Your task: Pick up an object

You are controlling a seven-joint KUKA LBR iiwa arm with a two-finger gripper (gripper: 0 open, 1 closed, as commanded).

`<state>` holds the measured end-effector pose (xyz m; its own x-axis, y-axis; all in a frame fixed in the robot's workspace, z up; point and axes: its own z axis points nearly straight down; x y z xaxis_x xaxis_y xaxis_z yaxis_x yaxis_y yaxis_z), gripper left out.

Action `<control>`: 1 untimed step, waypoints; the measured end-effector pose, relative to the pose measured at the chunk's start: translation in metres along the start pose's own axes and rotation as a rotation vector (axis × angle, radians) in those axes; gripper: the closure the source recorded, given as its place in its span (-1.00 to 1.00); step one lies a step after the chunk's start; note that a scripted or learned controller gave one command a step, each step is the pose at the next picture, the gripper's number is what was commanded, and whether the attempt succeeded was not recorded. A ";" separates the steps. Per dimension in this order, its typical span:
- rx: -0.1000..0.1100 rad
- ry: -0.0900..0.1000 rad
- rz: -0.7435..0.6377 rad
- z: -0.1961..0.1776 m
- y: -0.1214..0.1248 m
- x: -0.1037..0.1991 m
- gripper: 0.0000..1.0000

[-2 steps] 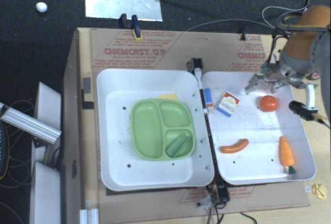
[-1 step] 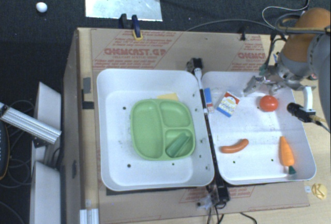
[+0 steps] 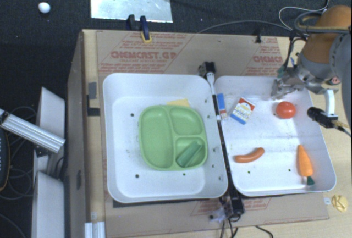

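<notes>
Tomato (image 3: 285,109) sits red and round in the right bin (image 3: 275,184), near its far right corner, and my gripper (image 3: 281,87) hangs just beyond it, close to the bin's back rim. Whether anything is gripped I cannot tell, since the tool's tip is small and blurred from above. Nothing shows clamped in it. Nearer the middle of that bin lie a small white and orange carton (image 3: 242,110), a sausage (image 3: 248,155) and, along the right wall, a carrot (image 3: 304,162). A blue and white tube (image 3: 220,106) rests by the divide between bins. My left bin (image 3: 124,187) holds a green divided plate (image 3: 171,137) with a green pickle (image 3: 188,152) in one compartment.
</notes>
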<state>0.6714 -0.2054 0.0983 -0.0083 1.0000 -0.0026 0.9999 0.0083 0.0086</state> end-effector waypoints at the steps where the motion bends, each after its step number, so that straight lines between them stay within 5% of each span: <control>1: 0.000 0.000 0.000 0.000 0.000 0.000 -1.00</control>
<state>0.6713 -0.2054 0.0982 -0.0087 1.0000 -0.0029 0.9999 0.0087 0.0082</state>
